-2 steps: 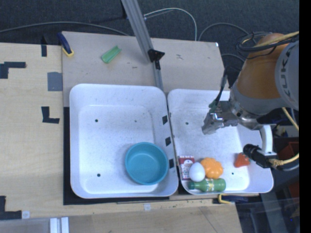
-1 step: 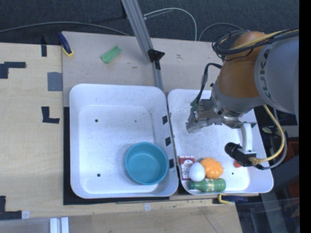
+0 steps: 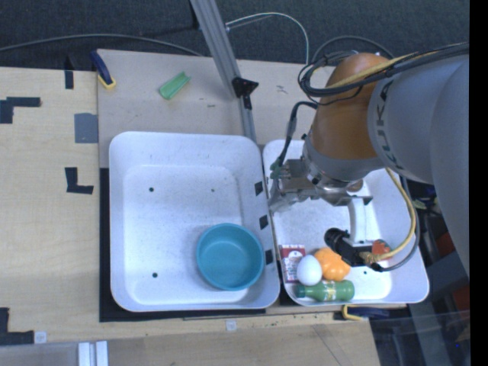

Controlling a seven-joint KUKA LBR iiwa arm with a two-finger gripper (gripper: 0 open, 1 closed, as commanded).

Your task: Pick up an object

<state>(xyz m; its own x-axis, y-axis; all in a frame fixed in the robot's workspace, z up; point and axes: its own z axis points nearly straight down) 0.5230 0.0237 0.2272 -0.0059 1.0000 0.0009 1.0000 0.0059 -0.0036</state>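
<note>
Glossy blue bowl [image 3: 229,256], matt speckled white bins [image 3: 183,155]

A pale wooden bench against a dark floor

The light wood bench top [image 3: 46,227] carries black tape marks [image 3: 76,180] and a grey square patch [image 3: 85,127]; a tan board [image 3: 152,97] lies on it, a grey metal pole [image 3: 217,40] slants across, and dark carpet [image 3: 91,10] with thin cables [image 3: 69,40] runs beyond.

Blue bowl [image 3: 229,255] in left bin [image 3: 137,158]; arm [image 3: 381,113] over right bin [image 3: 408,280], fingers possibly hidden.
</note>
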